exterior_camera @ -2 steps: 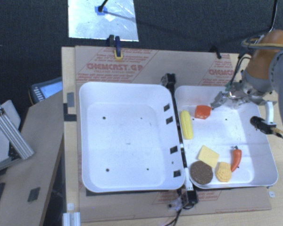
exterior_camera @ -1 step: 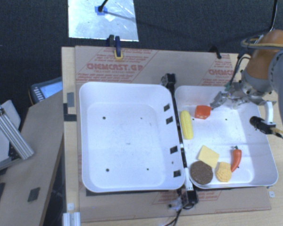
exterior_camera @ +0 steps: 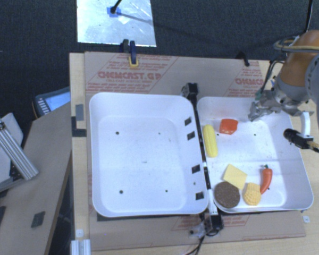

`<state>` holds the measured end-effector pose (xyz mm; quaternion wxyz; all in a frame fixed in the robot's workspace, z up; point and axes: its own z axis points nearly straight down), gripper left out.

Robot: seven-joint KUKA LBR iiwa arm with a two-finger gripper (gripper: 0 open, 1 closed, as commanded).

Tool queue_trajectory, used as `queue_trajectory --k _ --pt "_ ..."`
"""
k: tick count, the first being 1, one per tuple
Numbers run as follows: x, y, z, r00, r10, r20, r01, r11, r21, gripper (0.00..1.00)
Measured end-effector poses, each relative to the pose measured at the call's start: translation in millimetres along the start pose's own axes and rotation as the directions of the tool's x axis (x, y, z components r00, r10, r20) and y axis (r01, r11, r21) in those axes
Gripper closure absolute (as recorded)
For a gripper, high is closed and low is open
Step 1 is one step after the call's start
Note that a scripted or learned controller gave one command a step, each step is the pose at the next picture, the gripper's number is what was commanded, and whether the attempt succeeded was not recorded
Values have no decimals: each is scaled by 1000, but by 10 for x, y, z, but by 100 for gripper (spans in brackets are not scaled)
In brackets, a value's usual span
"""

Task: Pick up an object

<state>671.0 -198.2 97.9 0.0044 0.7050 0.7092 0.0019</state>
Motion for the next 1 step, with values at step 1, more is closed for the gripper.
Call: queue_trajectory --k 1 --pt "-1 14 -117 1000 -2 2 2 1000 -4 100"
